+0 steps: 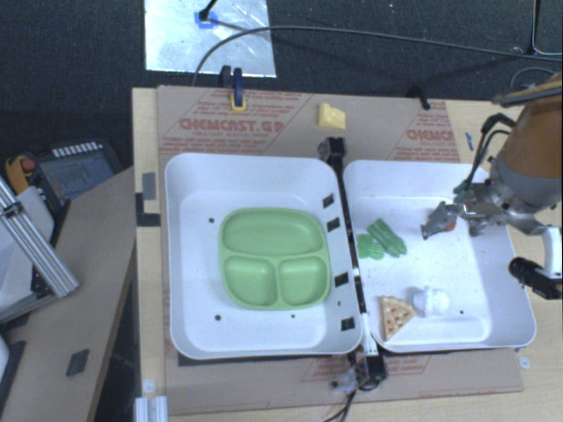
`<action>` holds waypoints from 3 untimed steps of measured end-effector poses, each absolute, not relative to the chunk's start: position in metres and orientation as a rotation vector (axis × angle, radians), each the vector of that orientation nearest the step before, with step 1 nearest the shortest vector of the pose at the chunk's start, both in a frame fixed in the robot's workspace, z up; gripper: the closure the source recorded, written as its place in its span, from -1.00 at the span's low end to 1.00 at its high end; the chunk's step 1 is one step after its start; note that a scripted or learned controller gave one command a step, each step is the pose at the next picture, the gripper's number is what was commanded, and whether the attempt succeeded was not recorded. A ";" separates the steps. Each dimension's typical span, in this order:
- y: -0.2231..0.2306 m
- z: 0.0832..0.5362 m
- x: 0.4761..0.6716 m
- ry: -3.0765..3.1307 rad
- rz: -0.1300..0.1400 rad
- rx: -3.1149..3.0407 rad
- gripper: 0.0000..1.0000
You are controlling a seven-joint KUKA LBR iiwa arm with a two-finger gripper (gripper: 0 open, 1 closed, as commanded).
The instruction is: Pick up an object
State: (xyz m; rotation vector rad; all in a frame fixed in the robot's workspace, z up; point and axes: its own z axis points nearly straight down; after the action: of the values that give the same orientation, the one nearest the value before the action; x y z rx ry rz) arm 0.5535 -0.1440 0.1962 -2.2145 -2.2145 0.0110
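Claw (437,224) is hovering over the right bin (501,332), upper area; cannot tell its state. A small orange object (449,224) is sitting at its tip. Green pea pods (382,239), pizza slice (395,316) and white piece (430,301) are lying lower left.

"CHEMCAST GP" printed red on brown board (264,121).

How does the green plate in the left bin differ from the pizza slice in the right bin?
The green plate is pale green and rounded, with three compartments; the pizza slice is a yellow-orange triangle with red spots. The plate is far larger. The plate lies mid-bin in the left bin; the slice lies near the right bin's front-left corner. Both lie flat.
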 end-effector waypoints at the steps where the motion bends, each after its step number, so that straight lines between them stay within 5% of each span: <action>1: -0.144 0.203 0.557 -2.226 -0.001 -2.219 -1.00; 3: -0.141 0.089 0.558 -2.221 0.002 -2.218 -1.00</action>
State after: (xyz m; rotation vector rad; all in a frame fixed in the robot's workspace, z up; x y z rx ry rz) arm 0.5577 -0.1414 0.0886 -2.2181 -2.2211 0.0017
